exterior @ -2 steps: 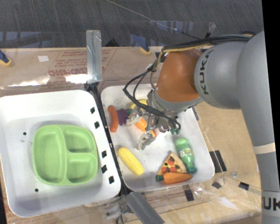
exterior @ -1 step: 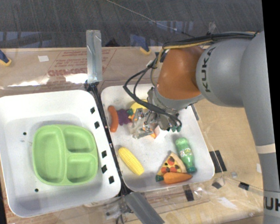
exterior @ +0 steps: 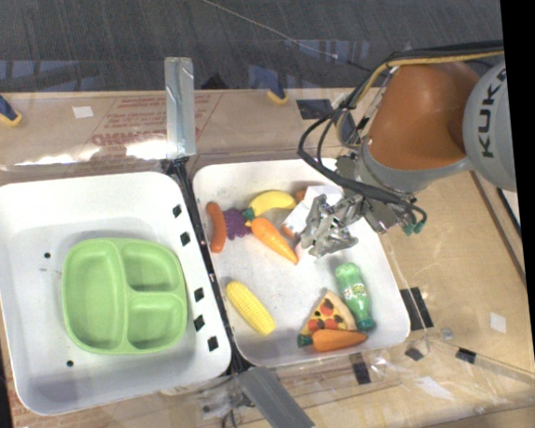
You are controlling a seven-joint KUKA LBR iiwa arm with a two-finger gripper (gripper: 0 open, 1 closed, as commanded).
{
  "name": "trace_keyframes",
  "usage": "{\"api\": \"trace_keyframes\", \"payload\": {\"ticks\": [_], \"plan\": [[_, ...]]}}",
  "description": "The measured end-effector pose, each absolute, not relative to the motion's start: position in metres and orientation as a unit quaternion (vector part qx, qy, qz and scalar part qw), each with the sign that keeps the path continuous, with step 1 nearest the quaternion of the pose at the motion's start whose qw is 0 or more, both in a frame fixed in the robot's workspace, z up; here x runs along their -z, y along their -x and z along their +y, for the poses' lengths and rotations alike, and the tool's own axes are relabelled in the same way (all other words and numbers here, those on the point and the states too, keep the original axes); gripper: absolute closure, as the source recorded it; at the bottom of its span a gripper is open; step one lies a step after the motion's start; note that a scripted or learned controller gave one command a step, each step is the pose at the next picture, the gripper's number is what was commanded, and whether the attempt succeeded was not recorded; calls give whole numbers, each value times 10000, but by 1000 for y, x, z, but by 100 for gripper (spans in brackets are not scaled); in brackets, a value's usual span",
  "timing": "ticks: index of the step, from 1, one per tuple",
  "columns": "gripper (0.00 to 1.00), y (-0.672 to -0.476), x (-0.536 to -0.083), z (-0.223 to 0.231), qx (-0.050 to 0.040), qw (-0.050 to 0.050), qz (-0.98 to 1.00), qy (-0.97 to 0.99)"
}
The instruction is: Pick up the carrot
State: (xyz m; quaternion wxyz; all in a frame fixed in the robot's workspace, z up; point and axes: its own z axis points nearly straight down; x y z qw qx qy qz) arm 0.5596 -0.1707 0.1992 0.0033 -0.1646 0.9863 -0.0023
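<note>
Carrots, looks like two of them in the right bin [exterior: 262,350]: one lying flat along the bottom edge of the frame at the bin's lower wall, just under the pizza slice [exterior: 329,312], and the carrot [exterior: 274,240] I'd go for up in the middle, next to the banana [exterior: 272,201] and the grapes [exterior: 237,222]. That one runs diagonally, fat green-topped end to the upper left, tip to the lower right, pointing toward the gripper [exterior: 329,233]. Toy plastic by the look of it, so I'd guess light, stiff and a bit slick; squeezing across the thick middle seems safer than the tapering tip. Gripper hangs just right of the tip, nothing visibly in it, and I honestly can't tell how wide it's set. Corn [exterior: 250,307] and bottle [exterior: 353,295] sit lower down, well clear.
</note>
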Motion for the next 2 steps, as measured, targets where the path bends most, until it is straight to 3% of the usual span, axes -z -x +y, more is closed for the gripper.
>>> {"api": "trace_keyframes", "payload": {"ticks": [1, 2], "plan": [[100, -499, -261, -129, 16, 30, 9862, 1657], [100, -499, -269, -128, 14, 19, 9858, 1678]]}}
